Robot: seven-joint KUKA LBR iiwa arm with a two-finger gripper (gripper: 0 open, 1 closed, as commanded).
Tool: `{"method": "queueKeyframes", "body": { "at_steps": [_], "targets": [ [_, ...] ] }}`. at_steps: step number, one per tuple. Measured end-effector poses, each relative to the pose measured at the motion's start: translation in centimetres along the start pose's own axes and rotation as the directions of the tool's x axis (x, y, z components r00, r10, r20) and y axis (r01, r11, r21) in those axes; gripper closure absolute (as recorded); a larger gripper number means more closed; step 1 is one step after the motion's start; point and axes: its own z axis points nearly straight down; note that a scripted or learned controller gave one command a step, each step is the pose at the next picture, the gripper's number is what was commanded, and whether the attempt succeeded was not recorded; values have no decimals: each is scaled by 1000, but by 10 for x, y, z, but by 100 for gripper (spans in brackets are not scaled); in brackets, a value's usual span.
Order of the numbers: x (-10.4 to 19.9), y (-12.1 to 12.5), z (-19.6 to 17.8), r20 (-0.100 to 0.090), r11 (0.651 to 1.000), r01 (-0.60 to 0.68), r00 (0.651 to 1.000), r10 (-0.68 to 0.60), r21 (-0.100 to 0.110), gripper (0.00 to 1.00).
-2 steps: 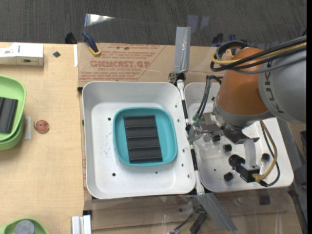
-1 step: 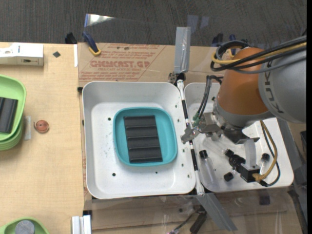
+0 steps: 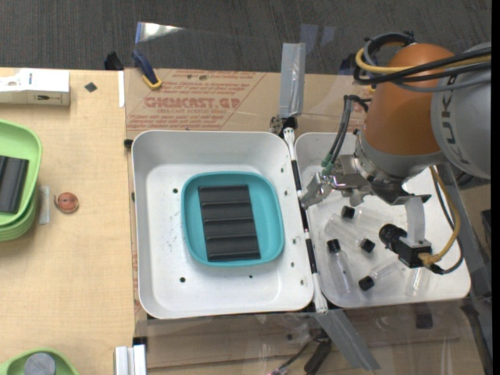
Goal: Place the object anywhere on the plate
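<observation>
A teal plate (image 3: 269,213) lies in the middle of the left white bin (image 3: 156,170). A black ribbed slab (image 3: 228,223) rests flat on the plate. Several small clear vials with black caps (image 3: 334,248) lie scattered in the right white bin (image 3: 449,283). The arm's orange band (image 3: 406,92) and grey wrist hang over the back of the right bin. My gripper (image 3: 350,203) points down beneath the wrist, above the vials, and the wrist hides most of it. I see nothing held in it.
A cardboard sheet (image 3: 203,92) lies behind the left bin. On the wooden bench to the left are green trays (image 3: 19,182), a small orange disc (image 3: 67,202) and a white box (image 3: 35,87). Yellow and black cables (image 3: 441,248) loop over the right bin's far side.
</observation>
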Motion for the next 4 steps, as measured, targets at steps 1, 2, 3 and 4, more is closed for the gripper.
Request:
{"method": "queueKeyframes", "body": {
  "at_steps": [1,2,3,4],
  "targets": [
    [36,39,-108,2,1000,-30,1000,30,0,0],
    [-44,57,-189,2,986,165,986,-165,-1,0],
    [-114,106,-211,2,937,350,937,-350,-2,0],
    [-217,124,-211,2,932,363,932,-363,-2,0]
  ]
}}
